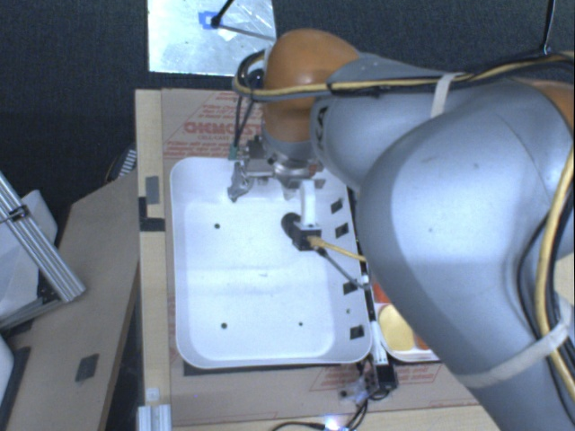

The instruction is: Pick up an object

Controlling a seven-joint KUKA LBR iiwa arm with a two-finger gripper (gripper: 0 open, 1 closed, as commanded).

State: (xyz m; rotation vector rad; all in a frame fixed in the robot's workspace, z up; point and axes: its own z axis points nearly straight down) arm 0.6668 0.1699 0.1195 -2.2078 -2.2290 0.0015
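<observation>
My gripper (pixel 241 185) hangs low over the far edge of the left white bin (pixel 207 330), under the orange band of the wrist (pixel 301 70). Nothing shows between the gripper and the bin floor below it. The big grey arm reaches in from the right and hides most of the right bin. In the sliver of that bin that still shows lies a yellow and orange object (pixel 396 329), with a bit of red (pixel 378 291) just beyond it.
The bins rest on a cardboard sheet (pixel 202 124) on the bench. A shiny foil-like square (pixel 193 25) lies beyond the bench's far edge. Metal rails (pixel 36 250) stand at the left. Small dark dots mark the left bin's floor.
</observation>
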